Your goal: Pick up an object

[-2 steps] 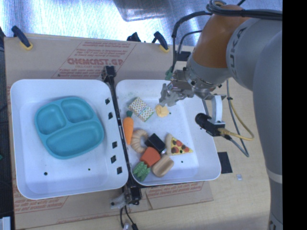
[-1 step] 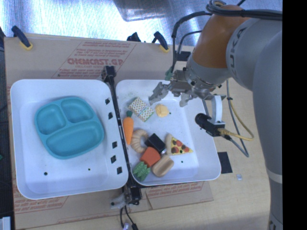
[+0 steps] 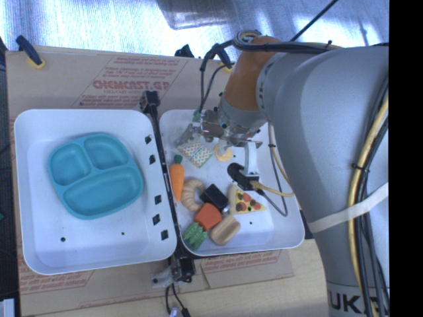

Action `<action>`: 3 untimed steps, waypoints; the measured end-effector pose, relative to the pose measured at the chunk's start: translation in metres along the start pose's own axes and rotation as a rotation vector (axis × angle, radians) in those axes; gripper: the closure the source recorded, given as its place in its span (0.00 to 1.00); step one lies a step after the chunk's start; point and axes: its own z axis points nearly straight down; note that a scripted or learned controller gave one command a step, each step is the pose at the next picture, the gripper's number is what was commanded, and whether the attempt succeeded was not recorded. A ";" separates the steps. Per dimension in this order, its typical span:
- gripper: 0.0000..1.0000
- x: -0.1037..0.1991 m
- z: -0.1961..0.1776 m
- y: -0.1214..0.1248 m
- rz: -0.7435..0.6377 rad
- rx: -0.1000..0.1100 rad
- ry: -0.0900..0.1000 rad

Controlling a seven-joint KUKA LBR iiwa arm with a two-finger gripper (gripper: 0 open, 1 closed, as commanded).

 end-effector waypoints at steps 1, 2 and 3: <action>0.00 -0.003 0.018 -0.011 -0.352 -0.003 -0.001; 1.00 -0.002 0.007 -0.011 -0.355 -0.001 -0.002; 1.00 0.057 -0.106 -0.032 -0.238 -0.007 -0.001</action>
